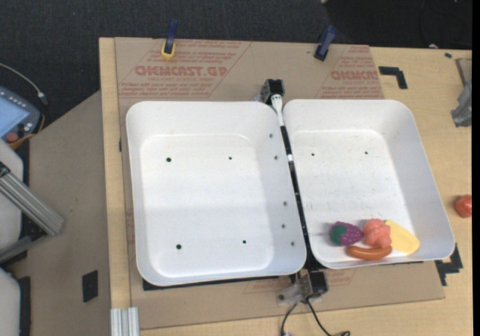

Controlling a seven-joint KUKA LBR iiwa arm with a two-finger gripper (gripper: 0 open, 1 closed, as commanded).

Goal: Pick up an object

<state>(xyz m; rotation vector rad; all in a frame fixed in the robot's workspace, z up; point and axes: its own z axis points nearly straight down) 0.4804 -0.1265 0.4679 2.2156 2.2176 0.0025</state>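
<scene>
Bench (112,177) carried a brown cardboard sheet (247,64) with two white bins side by side. Left bin (142,177) sat against the right bin (420,169) along a dark seam. In the right bin's near right corner lay a cluster, touching: yellow piece (405,239), pinkish-orange lump (377,232), purple grape bunch (346,233), orange sausage (368,252) just in front. Gripper state: could not tell.
</scene>
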